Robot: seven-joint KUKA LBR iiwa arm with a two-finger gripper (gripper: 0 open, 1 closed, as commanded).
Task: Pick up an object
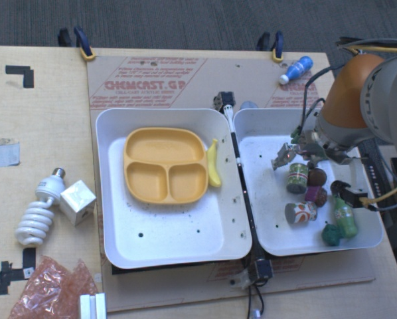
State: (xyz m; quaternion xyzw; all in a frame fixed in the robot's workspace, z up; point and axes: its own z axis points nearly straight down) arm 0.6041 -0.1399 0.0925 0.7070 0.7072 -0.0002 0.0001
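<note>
Over the right bin (pixel 265 198) the arm (pixel 358 98) reaches in from the right, and its tool (pixel 285 157) hangs low above the bin's upper half, just left of a cluster of small things. Whether the tool is spread or pressed together I cannot tell; its metal tip is small and partly lost against the white floor, and nothing is visibly caught in it.

Candidates for the pick lie close by: a small green-labelled can (pixel 297 178) just below and right of the tool, a dark brown item (pixel 317 177) touching it, a purple piece (pixel 315 194) beneath, a grey and orange cup-like object (pixel 301 212) lower down, and a green bottle (pixel 344 219) with a dark green lump (pixel 331 234) near the bin's lower right corner.

My reading is that the task sits at the approach step, with no object lifted yet. A good next move would be to centre over one item, most plausibly the can, come down with room on either side, and close without nudging its neighbours, which crowd it tightly.

The left bin (pixel 112 198) carries a yellow divided tray (pixel 165 165) and a banana (pixel 214 165) beside it.
</note>
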